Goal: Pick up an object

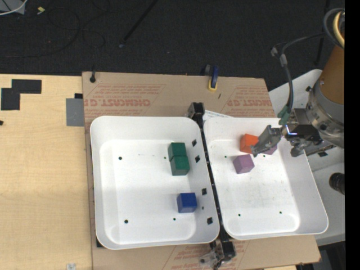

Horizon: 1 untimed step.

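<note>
Arm is reaching in low from the right over the right bin [315, 207], tool [265, 144] sitting at the orange block [248, 142], w/ purple block [243, 163] just beside it below-left. Can't tell if the tool is gripping anything, too blurry. Lower half of that bin is lying open, walls well apart from the blocks.

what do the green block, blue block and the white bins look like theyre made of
Green block: probably painted wood or foam, with a matte, even colour and no shine. Blue block: looks the same kind, dull with squared edges. White bins, left and right: likely moulded plastic, smooth and slightly glossy with rounded rims. The view is too coarse to be sure.
</note>
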Available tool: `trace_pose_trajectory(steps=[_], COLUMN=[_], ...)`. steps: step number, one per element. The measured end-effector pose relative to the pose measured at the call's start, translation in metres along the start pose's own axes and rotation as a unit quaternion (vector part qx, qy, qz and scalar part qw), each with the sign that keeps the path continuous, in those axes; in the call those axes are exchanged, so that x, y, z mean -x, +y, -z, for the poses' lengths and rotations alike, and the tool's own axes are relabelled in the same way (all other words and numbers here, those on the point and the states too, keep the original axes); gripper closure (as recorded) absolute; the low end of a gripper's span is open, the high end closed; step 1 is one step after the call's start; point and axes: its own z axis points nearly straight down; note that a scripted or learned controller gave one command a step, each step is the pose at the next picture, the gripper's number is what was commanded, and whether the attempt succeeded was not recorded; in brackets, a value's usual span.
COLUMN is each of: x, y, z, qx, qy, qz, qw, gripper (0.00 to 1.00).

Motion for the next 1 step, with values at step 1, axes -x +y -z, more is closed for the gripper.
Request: trace_pose_trajectory(steps=[1], x=[-0.1125], y=[-0.0001], z=[0.1238], qx=[0.006], qy=[0.002], qz=[0.005], qw=[1.0000], gripper=[0.00])
